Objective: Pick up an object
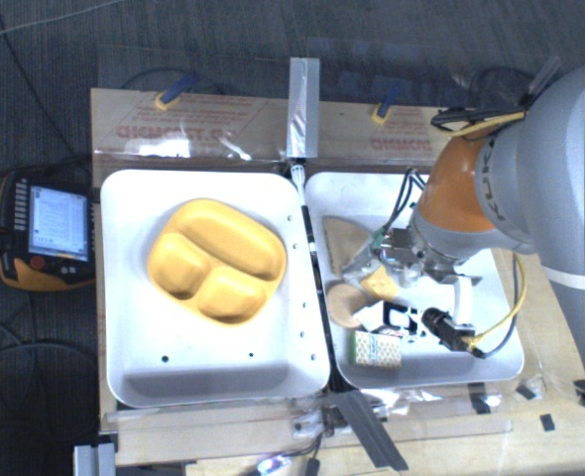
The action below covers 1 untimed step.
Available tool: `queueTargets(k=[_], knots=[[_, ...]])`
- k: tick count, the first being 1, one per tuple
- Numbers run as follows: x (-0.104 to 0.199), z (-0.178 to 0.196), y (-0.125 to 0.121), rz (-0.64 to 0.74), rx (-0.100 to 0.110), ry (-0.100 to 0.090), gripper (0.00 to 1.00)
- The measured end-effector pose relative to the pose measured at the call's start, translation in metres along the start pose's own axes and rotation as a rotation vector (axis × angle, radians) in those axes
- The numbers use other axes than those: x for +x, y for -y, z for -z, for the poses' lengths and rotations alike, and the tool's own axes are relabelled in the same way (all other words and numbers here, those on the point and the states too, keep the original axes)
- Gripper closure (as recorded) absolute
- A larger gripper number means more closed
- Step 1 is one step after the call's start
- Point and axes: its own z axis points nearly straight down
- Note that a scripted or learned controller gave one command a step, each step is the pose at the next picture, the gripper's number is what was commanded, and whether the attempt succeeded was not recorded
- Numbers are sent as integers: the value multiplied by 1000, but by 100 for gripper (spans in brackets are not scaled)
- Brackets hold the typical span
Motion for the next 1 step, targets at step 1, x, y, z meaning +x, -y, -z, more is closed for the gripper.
queueTargets(k=[1], knots=[[3,9,-2,3,-3,-3,100]])
